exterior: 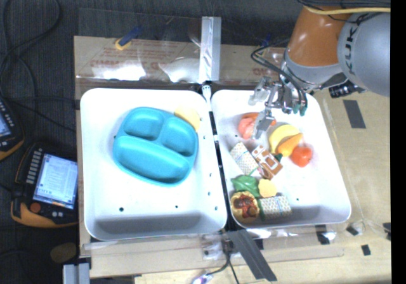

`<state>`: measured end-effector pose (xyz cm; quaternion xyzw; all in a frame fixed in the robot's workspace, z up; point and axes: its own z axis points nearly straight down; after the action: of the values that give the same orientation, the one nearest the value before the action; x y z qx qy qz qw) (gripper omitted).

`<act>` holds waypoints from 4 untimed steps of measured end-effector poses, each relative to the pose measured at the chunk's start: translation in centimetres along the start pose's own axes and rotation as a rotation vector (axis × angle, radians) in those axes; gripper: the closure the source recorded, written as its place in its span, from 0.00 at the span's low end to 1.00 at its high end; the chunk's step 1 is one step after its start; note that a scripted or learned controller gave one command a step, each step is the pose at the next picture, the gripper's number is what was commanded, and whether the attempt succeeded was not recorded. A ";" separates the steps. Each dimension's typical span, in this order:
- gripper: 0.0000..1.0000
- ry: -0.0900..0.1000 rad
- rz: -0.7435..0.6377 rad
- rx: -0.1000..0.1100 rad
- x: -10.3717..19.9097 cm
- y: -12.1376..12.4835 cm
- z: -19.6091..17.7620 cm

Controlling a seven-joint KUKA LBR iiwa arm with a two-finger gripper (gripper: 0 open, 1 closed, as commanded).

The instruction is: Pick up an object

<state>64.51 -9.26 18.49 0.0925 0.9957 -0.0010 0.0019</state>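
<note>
My gripper [269, 118] hangs over the back of the right bin [330, 149], fingers pointing down and spread apart, with nothing between them. Just below its tips lie a pink-orange round object [248, 124] and a yellow banana-like toy [283, 137]. A red tomato-like ball [302, 155] rests to the right of the banana. Nearer the front sit a striped white block [242, 157], an orange-and-white piece [268, 160], a green leafy toy [245, 183], a brown round item [243, 205] and a patterned block [275, 207].
The left bin [95, 149] holds a large blue divided tray [156, 143] with a yellow piece [188, 116] at its back right corner. A metal divider [210, 48] stands behind the bins. A handheld device [51, 181] lies off the bench at left.
</note>
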 end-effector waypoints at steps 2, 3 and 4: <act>0.00 -0.050 0.391 -0.010 4.0 -5.0 6.9; 0.00 -0.051 0.391 -0.010 4.0 -5.0 6.9; 0.00 -0.013 0.341 0.000 5.4 -5.5 9.4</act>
<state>58.23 -13.74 9.04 0.2603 0.9655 -0.0012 0.0087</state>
